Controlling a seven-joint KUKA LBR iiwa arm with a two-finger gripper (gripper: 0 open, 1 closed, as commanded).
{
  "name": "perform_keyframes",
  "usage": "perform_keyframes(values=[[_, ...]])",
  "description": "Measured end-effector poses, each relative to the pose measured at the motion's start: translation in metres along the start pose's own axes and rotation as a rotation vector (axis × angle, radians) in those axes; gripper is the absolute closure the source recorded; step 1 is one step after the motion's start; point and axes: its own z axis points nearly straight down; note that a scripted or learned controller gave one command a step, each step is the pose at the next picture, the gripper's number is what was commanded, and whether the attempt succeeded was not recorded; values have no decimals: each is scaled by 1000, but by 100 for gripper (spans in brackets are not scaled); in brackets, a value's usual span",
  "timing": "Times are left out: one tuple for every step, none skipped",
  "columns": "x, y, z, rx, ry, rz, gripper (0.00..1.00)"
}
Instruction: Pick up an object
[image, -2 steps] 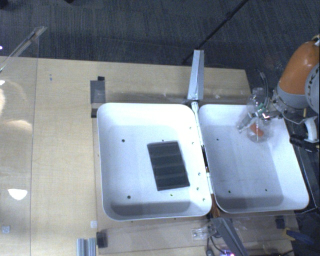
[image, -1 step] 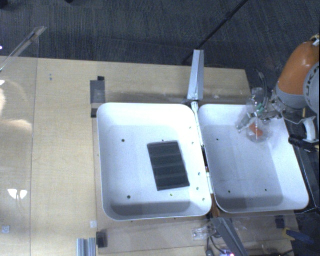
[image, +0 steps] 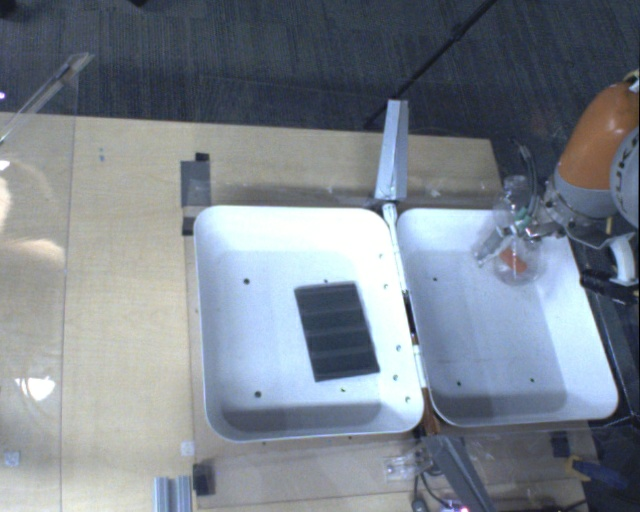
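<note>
Over the right bin's (image: 560, 390) far right corner, gripper (image: 512, 245): pale, see-through-looking fingers (image: 490, 247), thin and splayed at a slant, hung from a grey wrist under that glossy orange band. Too blurry to say how far open, so can't tell. Right below the tips, something small with a reddish-orange blob inside a clearish, rounded shell (image: 516, 262), sitting on the bin floor near the back wall. Touching or not, hard to call; nothing clearly pinched between the fingers.

Next door, in the left bin (image: 230, 300), a flat dark rectangle (image: 336, 331) with ribbed bands across it, matte, lying slightly turned, about mid-floor and well apart from the gripper.

Both bins shallow, smooth white plastic, rounded corners, small dark dots on the floors. Between them a grey metal strip (image: 392, 150) reaching to the back. Underneath, pale wood-grain bench (image: 110, 330).
</note>
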Motion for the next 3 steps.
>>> perform_keyframes(values=[[7,-2,2,-6,-13,-12,0],[7,1,1,2,-12,-48,0],[3,-7,3,-9,-7,-108,0]])
